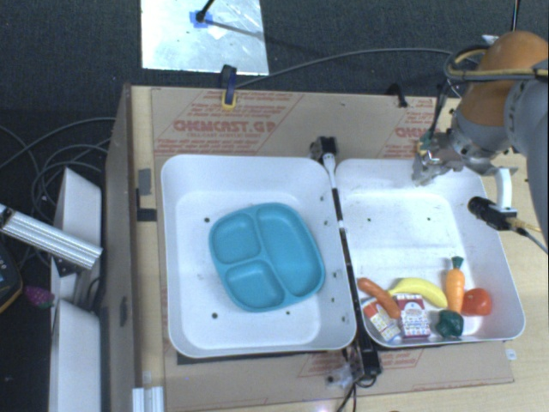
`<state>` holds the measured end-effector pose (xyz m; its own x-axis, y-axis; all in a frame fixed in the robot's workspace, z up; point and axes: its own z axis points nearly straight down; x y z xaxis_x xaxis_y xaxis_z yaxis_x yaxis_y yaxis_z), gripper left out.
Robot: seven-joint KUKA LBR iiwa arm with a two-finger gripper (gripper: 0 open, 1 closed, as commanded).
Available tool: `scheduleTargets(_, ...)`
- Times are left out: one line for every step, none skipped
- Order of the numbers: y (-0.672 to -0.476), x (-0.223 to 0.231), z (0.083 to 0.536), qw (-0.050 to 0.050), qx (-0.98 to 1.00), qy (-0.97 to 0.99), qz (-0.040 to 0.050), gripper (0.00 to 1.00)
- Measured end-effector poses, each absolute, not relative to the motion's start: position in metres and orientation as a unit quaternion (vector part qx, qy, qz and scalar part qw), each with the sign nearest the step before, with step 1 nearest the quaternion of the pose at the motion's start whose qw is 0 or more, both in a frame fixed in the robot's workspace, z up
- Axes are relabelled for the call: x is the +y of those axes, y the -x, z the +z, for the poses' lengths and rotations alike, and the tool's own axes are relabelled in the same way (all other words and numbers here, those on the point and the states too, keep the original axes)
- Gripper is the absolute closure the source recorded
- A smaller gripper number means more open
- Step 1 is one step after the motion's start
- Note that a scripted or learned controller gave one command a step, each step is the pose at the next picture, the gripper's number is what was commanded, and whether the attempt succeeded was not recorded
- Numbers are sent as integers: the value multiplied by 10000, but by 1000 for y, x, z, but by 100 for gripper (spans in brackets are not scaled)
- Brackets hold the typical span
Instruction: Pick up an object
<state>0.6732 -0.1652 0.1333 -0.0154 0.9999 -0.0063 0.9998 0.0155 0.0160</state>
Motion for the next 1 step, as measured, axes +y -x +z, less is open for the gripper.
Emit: scheduleTargets(-674, -166, 145, 96, 7131, -7010, 45, 100)
